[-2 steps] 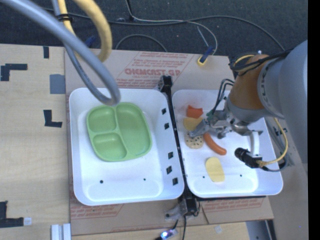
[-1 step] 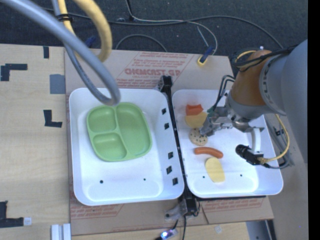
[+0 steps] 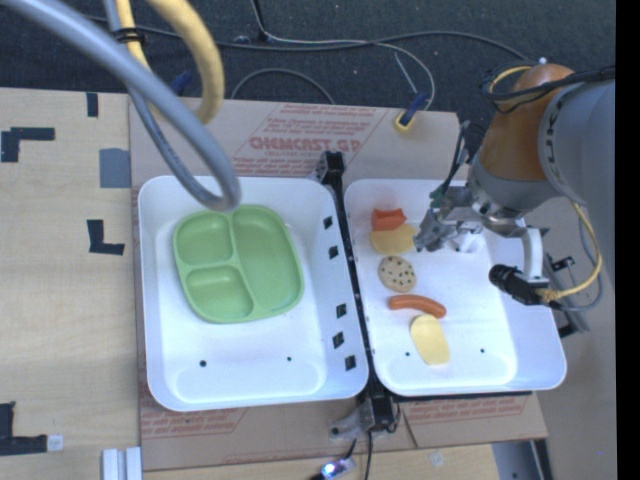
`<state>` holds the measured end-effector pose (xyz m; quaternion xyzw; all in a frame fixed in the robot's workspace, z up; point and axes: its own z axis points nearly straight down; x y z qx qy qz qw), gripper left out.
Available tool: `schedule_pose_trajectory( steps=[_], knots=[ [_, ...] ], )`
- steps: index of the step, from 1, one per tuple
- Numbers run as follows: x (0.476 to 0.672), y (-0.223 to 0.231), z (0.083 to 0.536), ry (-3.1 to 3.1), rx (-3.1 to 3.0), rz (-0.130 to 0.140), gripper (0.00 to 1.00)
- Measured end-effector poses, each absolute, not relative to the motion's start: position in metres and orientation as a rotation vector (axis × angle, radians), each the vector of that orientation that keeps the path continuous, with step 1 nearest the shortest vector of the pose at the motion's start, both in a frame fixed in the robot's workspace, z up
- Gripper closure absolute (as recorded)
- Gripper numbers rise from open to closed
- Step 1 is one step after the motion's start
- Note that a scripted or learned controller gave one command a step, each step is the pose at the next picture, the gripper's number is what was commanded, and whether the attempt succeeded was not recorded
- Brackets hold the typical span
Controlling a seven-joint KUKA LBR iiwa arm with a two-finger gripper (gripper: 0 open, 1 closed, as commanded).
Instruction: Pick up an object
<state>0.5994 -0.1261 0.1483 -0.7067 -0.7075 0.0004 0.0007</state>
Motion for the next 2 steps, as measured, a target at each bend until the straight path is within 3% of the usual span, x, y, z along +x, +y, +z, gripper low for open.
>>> schedule_pose_trajectory(
  steps=[1, 2],
  knots=[
    [0.5986, -0.1157, 0.1996, -2.222, -2.219, 0.001, 1.00],
    [0.5987, -0.1152, 0.2084, -2.222, -2.219, 0.001, 1.00]
  ],
)
